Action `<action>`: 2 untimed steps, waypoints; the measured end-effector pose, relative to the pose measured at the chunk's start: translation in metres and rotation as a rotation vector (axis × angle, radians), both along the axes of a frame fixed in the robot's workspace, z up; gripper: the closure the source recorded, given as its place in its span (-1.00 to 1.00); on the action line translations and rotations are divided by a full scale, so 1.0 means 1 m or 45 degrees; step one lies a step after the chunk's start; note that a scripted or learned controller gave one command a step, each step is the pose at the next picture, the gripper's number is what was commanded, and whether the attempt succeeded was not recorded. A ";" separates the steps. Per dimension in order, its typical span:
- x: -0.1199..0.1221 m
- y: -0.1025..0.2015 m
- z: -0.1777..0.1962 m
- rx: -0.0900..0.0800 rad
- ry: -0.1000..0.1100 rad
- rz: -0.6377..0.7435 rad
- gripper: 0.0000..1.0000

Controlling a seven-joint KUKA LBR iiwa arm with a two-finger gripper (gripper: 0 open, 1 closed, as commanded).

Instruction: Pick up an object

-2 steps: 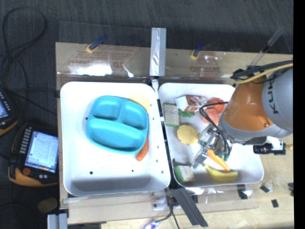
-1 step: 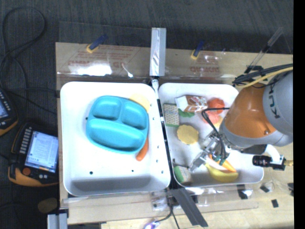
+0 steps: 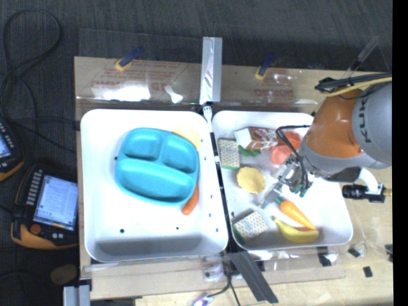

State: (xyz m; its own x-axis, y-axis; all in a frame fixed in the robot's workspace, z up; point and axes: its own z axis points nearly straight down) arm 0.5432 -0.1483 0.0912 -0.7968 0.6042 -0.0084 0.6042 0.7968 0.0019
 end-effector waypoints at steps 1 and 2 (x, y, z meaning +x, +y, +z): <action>-0.022 -0.004 -0.001 -0.005 -0.013 0.087 -1.00; -0.021 -0.004 0.007 -0.006 -0.007 0.091 1.00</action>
